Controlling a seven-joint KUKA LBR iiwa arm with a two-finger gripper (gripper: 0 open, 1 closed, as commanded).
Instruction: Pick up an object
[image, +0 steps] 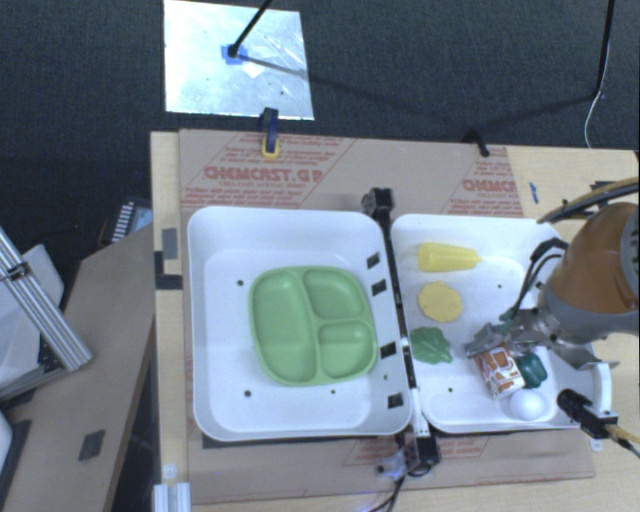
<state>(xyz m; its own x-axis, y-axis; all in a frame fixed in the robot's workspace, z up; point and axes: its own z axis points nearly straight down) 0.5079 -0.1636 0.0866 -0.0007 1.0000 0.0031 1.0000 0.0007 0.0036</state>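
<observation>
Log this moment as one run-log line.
arm: over right bin | gripper: above small carton | grasp: unconfirmed | left bin: green divided tray

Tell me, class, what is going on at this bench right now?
A grey robot arm with an orange band reaches in from the right over the right white bin. Its tool hangs low just above a small orange-and-white carton, with a white egg and a dark green piece close by. A yellow corn cob, a round yellow piece and a green leafy piece lie further left. The left bin holds a green divided plate. Nothing looks lifted yet.
</observation>
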